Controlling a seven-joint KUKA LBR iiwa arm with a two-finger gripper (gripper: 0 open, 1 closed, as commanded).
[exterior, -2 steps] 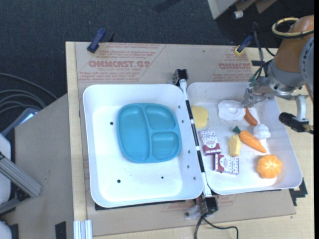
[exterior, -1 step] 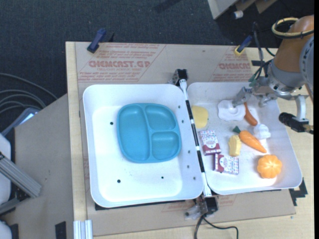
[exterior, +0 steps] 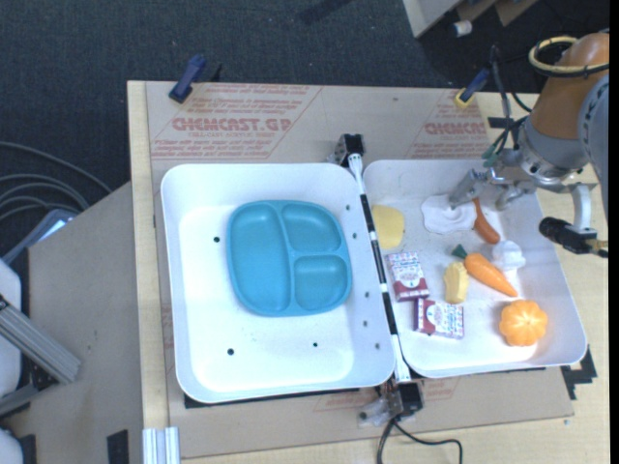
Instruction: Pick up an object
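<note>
The gripper hangs over the far edge of the right bin with its jaws spread apart and nothing between them. Just under it lie a crumpled white piece and a slim red-orange piece, almost touching each other. These look like the nearest candidates for the pick, though the task names no particular object.

The main risk is crowding. If the jaws come down between those two pieces, they could close on both, or nudge one aside and close on air. The slim piece lies at a slant, so jaws closing along its length rather than across it would likely let it slip out. The white piece looks soft and flat (what it is made of is hard to tell), and fingertips may skate over it and press on the bin floor.

Further toward the near edge the bin is just as busy. A carrot touches a small white object, and a yellow lump lies just beside the carrot's thick end. Two small cartons lie by the left wall. A round orange fruit sits in the near right corner and would probably roll if struck off-centre. A yellow object rests against the left wall, where a finger may jam against the rim.

The left bin holds a blue divided plate, well apart from the arm.
</note>
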